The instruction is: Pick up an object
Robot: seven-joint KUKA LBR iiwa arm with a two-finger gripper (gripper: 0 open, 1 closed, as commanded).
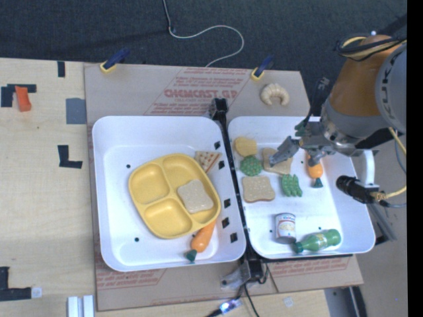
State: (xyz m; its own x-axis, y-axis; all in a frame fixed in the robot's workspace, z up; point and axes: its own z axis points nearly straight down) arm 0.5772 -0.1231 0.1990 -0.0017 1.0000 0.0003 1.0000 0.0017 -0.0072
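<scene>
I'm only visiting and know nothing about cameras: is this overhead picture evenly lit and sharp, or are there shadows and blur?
In the camera view, light is soft and even; the white bins show no harsh glare; the yellow plate casts only a faint shadow; the arm at right looks slightly soft; small labels, like the can's, are too small to read.

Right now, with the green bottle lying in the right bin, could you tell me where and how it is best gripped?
Probably across the body of the green bottle, coming straight down from above. It lies on its side along the near wall of the right bin, so the gripper should close across its narrow width. The small can sits close to its cap end, so favour the fatter right-hand part.
</scene>
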